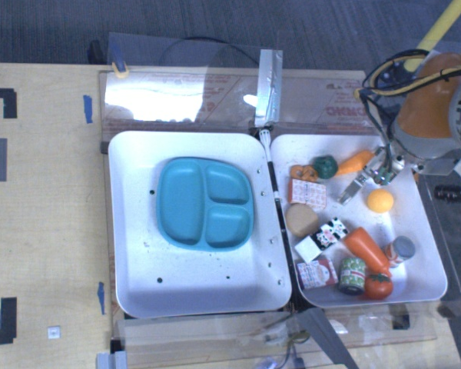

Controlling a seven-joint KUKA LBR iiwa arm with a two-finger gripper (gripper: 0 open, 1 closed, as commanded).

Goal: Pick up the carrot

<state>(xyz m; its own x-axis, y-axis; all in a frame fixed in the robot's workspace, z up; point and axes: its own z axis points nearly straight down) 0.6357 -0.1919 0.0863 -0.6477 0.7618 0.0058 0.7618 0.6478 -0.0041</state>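
Left bin (131, 229) holds a teal divided plate (206, 204), three compartments, sitting roughly mid-bin, nothing on it. A metal strip (268, 87) stands upright behind the seam between the bins. Right bin (434, 271) is cluttered. Along its left side: small orange-brown item (303, 173) at top, a pink-white patterned packet (308, 194) just below it, then a tan rounded bread-like piece (301, 220), then a white box (308, 248) and a pink-labelled packet (316, 272) near the front wall. Dark green lump (324, 166) sits near the back, touching the end of a small orange piece (354, 162) that lies tilted beside it. Black-and-white cow-print item (335, 231) mid-bin. The carrot (366, 250), big, orange, lies diagonally in the front-right part of the bin, thick end up-left, tip down-right, against a green can (353, 274) and a red tomato-like thing (378, 285); a grey-blue lidded thing (402, 247) just to its right. Round yellow-orange fruit (380, 201) sits behind the carrot, apart from it. Gripper (356, 187) hangs over the back-middle of the right bin, pointing down-left, between the small orange piece and the yellow fruit, well clear of the carrot; nothing visibly between its tips, and open or closed can't be told from here. Arm with orange band (424, 112) comes in from the right, with black-and-yellow cables (384, 75) looped over it.
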